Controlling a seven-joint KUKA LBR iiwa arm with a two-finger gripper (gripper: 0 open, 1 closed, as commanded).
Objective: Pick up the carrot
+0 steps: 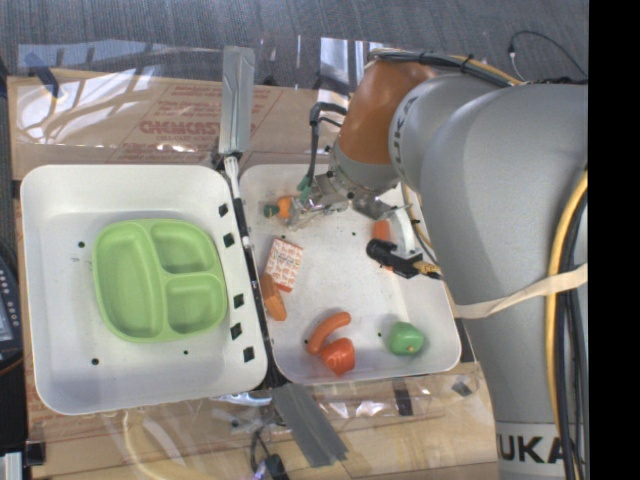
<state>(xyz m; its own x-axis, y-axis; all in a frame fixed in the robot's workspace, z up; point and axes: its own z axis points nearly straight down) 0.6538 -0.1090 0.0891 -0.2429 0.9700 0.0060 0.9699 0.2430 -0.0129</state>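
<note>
The big grey arm [500, 198] looms over the right of two shallow white bins [440, 353]. Its jaws [318, 204] hang at the far left corner, beside the small orange carrot [284, 207]; spread or pressed, nobody can tell. Risk: they shove it against the wall. One green divided plate [160, 278], one carrot.

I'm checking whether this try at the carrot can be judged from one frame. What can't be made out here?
- Gripper: small and dark in the camera view; open or shut unclear.
- Carrot: tiny beside the gripper; touching or apart, unclear.
- Orange piece: partly behind the arm.
- Right bin: the arm covers its far right corner.
</note>
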